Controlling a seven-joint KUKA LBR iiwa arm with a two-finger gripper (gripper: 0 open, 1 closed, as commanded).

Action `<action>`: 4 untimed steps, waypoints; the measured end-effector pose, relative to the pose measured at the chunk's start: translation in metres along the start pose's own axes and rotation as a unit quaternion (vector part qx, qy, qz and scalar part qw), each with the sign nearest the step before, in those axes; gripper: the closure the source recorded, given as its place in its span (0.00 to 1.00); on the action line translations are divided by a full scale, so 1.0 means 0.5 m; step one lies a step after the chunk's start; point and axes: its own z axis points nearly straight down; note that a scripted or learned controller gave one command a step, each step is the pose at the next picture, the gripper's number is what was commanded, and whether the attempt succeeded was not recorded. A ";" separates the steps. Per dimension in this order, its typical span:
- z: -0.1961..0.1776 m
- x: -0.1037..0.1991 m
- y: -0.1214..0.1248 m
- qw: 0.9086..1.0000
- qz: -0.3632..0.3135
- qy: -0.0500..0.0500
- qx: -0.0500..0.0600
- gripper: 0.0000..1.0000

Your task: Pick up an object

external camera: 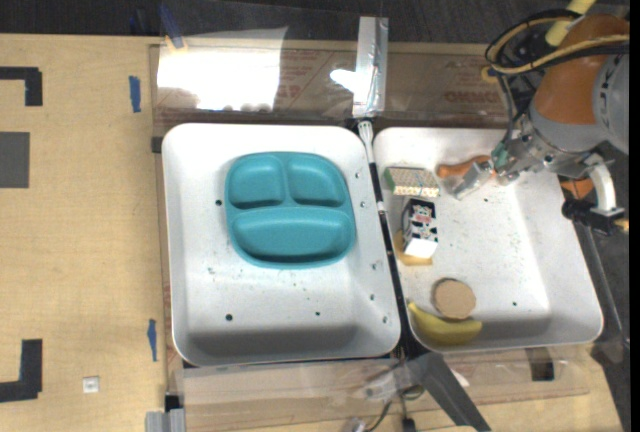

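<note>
My gripper (pixel 506 162) hangs low over the back of the right bin (pixel 520 260), below the orange band of the arm (pixel 572 90). Just left of it, touching or nearly touching its tip, lies a small orange and grey object (pixel 460 176). Whether it is held cannot be made out. Further left in the same bin are a flat printed card (pixel 413 182) and a small black and white box (pixel 421 220) with a yellow piece (pixel 416 254) below it. A round brown disc (pixel 454 297) and a banana (pixel 445 326) lie near the front wall.
The left bin (pixel 200 300) holds a teal divided plate (pixel 289 208). A clear plastic sheet (pixel 260 70) stands behind the bins. Black and yellow cables (pixel 520 38) loop near the arm at the upper right. Bare bin floor lies right of the disc.
</note>
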 end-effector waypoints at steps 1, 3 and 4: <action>-0.063 -0.054 0.031 1.000 0.026 0.001 0.000 0.00; -0.061 -0.035 0.033 0.998 0.070 -0.001 -0.002 0.00; 0.000 -0.014 -0.018 0.994 0.105 0.000 0.000 0.00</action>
